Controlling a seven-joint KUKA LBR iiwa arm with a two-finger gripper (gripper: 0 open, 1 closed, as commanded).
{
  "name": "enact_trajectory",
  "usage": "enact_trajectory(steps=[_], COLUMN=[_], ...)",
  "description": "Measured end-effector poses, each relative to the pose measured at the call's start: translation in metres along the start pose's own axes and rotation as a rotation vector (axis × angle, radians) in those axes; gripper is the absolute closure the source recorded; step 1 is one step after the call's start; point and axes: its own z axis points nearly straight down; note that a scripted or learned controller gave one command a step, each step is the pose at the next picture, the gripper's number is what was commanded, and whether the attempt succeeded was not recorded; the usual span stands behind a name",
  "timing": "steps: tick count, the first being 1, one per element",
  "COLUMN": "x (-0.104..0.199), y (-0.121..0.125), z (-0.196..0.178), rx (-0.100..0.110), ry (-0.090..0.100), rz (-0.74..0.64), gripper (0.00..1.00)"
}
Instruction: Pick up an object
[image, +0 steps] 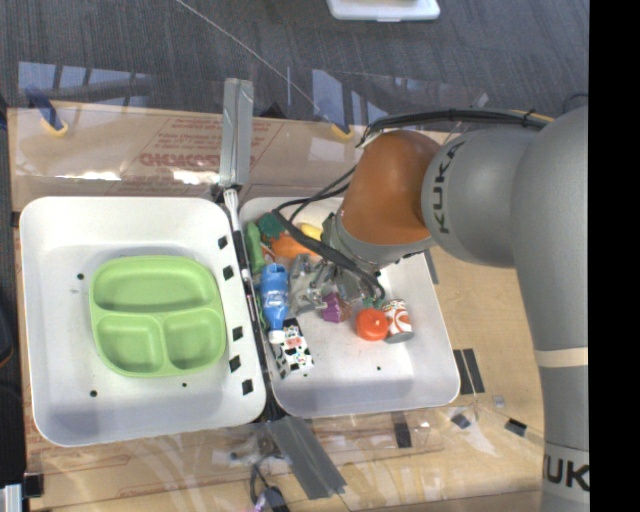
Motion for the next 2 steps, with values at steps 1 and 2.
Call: enact_trajectory(steps=[1, 2], x=[-0.0241, -0.0237], y=[-0.0529, -0.0524], z=[-0.0509, -0.05], rx=[-0.002, -0.004], ry=[-0.002, 0.0], rz=[-0.153, -0.153], gripper=[1.0, 0.0])
